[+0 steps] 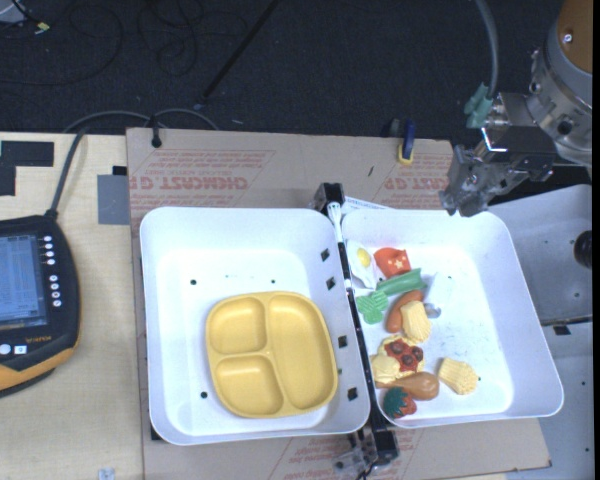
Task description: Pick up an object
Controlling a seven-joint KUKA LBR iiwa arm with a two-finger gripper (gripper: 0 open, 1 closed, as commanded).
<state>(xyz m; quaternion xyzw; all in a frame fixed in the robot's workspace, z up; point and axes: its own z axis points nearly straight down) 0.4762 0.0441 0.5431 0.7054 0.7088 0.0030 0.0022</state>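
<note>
My gripper (467,200) hangs above the far edge of the right bin (500,268), at its back right corner, with nothing seen between its fingers. Toy food lies clustered along the right bin's left side: a red piece (391,261), a green bean pod (392,288), a yellow corn piece (415,321), a pizza slice (402,353), a yellow chunk (458,376) and a strawberry (397,401). A fried egg (363,260) lies near the divider. The gripper is well behind and to the right of this pile.
The left bin (180,258) holds a yellow three-compartment plate (270,353). A teach pendant (20,298) rests on the bench at far left. Cables run across the dark floor behind. The right half of the right bin's floor is bare.
</note>
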